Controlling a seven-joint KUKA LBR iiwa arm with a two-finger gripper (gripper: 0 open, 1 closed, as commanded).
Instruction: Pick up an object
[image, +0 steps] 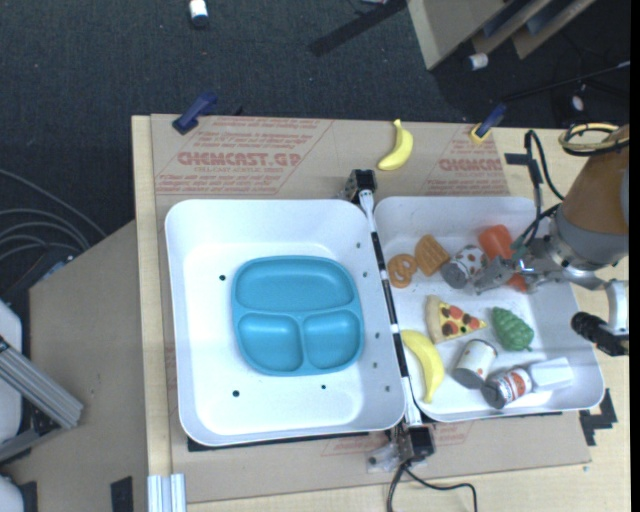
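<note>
Hand (492, 272): low in right bin (590, 385), grip state unclear.
Risk: crowded toys; ball (462, 268) at 9 o'clock may roll.

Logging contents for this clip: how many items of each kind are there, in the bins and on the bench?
Bananas: 2, one on the bench, one in the right bin
Blue divided tray: 1
Pretzel: 1
Waffle-like piece: 1
Pizza slice: 1
Green leafy item: 1
Orange-red item: 1
Cans or cups: 3
White block: 1
Total: 12
</note>
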